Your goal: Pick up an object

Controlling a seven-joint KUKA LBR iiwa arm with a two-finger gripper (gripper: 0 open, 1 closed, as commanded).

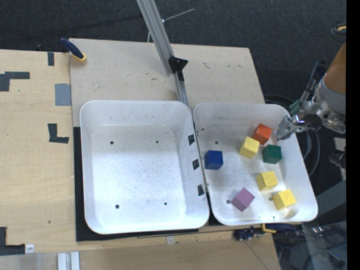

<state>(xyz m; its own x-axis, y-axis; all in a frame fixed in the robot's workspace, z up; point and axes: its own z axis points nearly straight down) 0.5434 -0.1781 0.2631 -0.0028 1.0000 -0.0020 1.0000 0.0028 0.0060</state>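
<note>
The worktop (129, 72) is a pale wooden board with small scratches and marks; two shallow white bins lie directly on it, side by side and touching along their inner rims. The left bin (90, 151) sits on a black mat (76, 184), which shows along its left and lower edge; the right bin (225, 114) reaches to the worktop's right edge. A blue and yellow clamp (73, 49) grips the far left corner; a grey metal rail (154, 24) comes down at a slant to a black bracket (178, 64) just behind the bins. To the left a second wooden surface (28, 167) carries pieces of dark tape (55, 133) and one grey patch (62, 93).
</note>
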